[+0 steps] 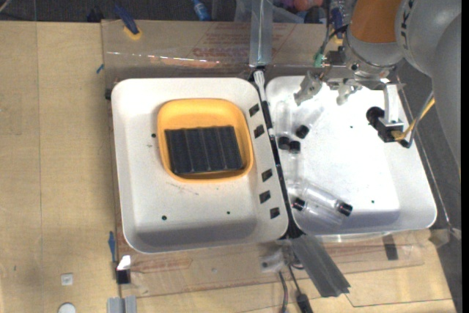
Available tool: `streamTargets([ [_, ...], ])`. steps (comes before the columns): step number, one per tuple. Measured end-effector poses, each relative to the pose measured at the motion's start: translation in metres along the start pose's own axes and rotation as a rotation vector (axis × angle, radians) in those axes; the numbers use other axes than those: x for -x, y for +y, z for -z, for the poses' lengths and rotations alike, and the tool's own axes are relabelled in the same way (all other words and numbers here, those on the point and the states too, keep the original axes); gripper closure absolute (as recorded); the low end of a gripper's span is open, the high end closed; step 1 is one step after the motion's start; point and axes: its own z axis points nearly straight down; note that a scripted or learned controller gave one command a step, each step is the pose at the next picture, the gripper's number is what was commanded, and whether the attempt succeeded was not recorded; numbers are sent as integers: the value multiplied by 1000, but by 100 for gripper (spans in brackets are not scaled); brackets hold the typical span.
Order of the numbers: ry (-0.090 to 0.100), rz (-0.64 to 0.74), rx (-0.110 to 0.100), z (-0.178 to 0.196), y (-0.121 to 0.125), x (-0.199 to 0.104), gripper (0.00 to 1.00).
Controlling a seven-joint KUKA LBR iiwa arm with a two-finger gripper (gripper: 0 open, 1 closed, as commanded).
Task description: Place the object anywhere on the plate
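Below and a bit left of the gripper (326, 90), hovering w/ fingers spread and nothing btwn them, probably lining up a grab, lie small clear objects (320, 201) in the right bin (410, 187), well apart from the plate (201, 111).

Grey arm (440, 18), orange band, slim pale metal pincer (325, 91).

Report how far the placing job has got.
Done: nothing visibly. The yellow plate in the left bin carries a dark ridged block, and whether that was placed I cannot tell. In hand: the gripper hangs over the right bin with open fingers and nothing between them. Left: pick something, perhaps the clear tube near that bin's front, and set it on the plate.
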Motion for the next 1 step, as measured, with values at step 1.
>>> streamTargets([
  [1,-1,27,1,17,0,28,0],
])
